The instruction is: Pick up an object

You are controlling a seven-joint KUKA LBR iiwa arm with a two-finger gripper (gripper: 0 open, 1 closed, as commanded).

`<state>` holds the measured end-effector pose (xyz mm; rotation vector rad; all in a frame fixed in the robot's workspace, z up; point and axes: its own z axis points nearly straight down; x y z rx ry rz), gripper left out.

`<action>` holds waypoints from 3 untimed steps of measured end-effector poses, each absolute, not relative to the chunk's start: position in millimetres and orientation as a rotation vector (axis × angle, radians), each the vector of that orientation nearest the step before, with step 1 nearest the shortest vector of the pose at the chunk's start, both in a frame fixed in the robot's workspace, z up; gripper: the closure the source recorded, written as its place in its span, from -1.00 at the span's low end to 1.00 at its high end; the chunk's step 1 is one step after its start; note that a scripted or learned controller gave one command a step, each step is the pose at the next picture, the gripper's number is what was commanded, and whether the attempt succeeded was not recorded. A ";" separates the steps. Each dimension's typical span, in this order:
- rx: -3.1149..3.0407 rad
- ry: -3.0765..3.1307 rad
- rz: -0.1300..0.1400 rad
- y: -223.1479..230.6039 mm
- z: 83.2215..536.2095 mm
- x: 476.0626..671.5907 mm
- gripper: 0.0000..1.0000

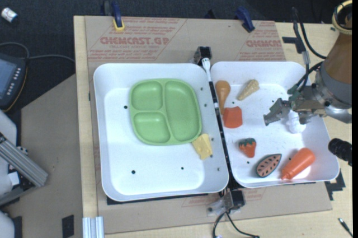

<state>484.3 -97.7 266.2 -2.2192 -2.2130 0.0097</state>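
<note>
My gripper (284,114) hangs over the right bin (263,71), toward its right side, reaching in from the right. Nothing is visibly held in it. Left of it lie a red block (232,117), an orange-brown drumstick-like piece (222,91) and a tan cone-shaped piece (248,89). Below it sit a small strawberry (248,147), a brown seeded slice (268,164) and an orange carrot (298,163). The carrot is the closest of these, just under the wrist.
The left bin (112,136) holds a green divided plate (166,111) and a yellow wedge (203,146) by its right wall. A ridge where the two bins meet runs between them. Cables and clamps lie around the bench edges.
</note>
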 end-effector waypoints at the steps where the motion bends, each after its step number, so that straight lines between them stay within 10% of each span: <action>1: -2.222 -2.222 -0.001 -97.5 270.8 486.3 -1.00; 3: -2.218 -2.217 0.005 -106.3 173.6 500.2 -1.00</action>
